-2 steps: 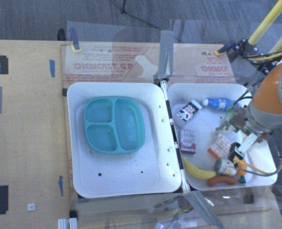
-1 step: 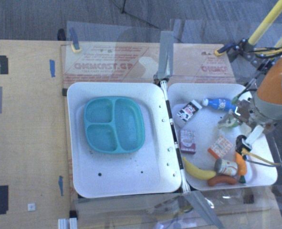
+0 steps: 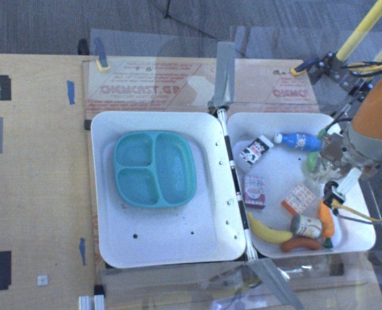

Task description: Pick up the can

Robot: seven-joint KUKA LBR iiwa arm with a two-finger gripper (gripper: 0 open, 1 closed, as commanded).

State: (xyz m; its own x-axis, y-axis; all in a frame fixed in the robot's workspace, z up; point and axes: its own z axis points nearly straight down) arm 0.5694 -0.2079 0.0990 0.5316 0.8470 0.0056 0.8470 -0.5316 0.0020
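The can (image 3: 307, 225) is a small tan cylinder with a grey end, lying on its side near the front of the right bin (image 3: 278, 173). It rests between a banana (image 3: 269, 232) and an orange carrot (image 3: 326, 219), with a red sausage (image 3: 300, 244) just in front of it. My gripper (image 3: 333, 175) hangs over the bin's right side, beyond and to the right of the can and apart from it. The grey wrist and orange band (image 3: 377, 116) hide part of the bin's right wall.
The right bin also holds a blue bottle (image 3: 298, 141), a black-and-white carton (image 3: 255, 150), a red-and-white box (image 3: 254, 191), an orange box (image 3: 298, 199) and something green (image 3: 313, 162) under the gripper. A teal divided plate (image 3: 154, 169) lies in the left bin (image 3: 106, 231).
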